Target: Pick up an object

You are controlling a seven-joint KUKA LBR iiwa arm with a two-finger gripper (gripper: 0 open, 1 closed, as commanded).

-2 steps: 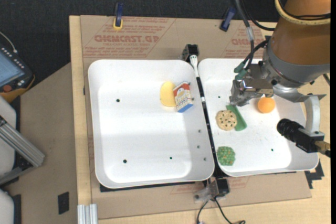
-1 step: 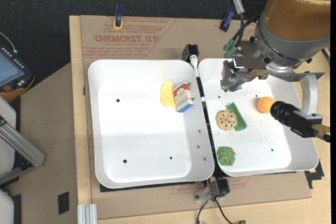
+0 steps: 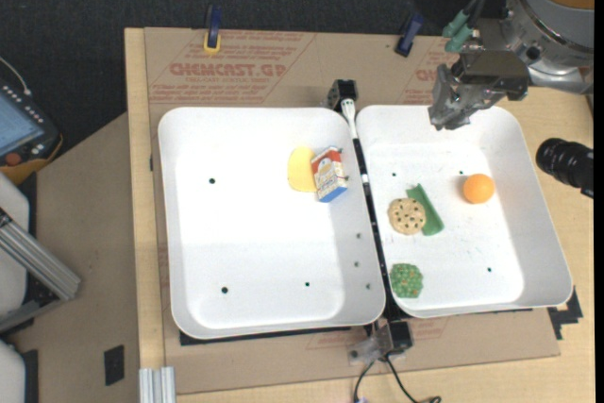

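My gripper (image 3: 453, 115) hangs over the far edge of the right bin (image 3: 528, 203), with nothing seen between its fingers. In that bin an orange ball (image 3: 478, 189) lies to the right. A round cookie (image 3: 407, 216) lies beside a green pod-shaped piece (image 3: 426, 210), and a green bumpy broccoli-like piece (image 3: 407, 279) sits near the front. In the left bin (image 3: 236, 241) a pale yellow piece (image 3: 301, 169) touches a small red, white and blue carton (image 3: 328, 175) near the divider.
The two white bins sit side by side on a cardboard sheet (image 3: 236, 61). Blue clamps (image 3: 212, 28) hold the sheet at its far edge. A small black fixture (image 3: 342, 95) sits between the bins at the back.
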